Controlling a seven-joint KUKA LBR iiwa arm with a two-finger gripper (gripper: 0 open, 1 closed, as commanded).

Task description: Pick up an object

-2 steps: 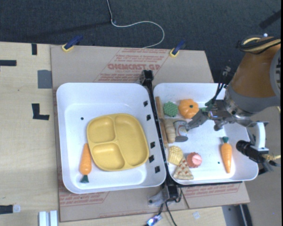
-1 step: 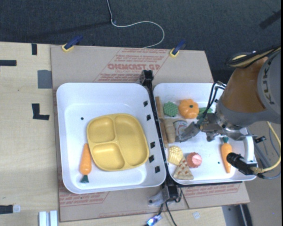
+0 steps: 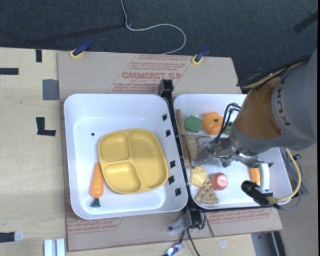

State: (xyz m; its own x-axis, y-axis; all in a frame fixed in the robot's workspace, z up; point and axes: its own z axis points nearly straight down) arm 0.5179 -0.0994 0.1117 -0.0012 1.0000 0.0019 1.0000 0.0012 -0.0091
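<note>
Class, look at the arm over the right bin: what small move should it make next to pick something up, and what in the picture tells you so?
Probably lower straight down. The gripper hangs above the right bin, among the toy food, with the corn-like piece and the red piece just beside it. Nothing visibly sits between its fingers, so no grasp has been made.

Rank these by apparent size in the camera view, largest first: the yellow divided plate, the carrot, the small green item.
1. Yellow divided plate
2. Carrot
3. Small green item
</note>
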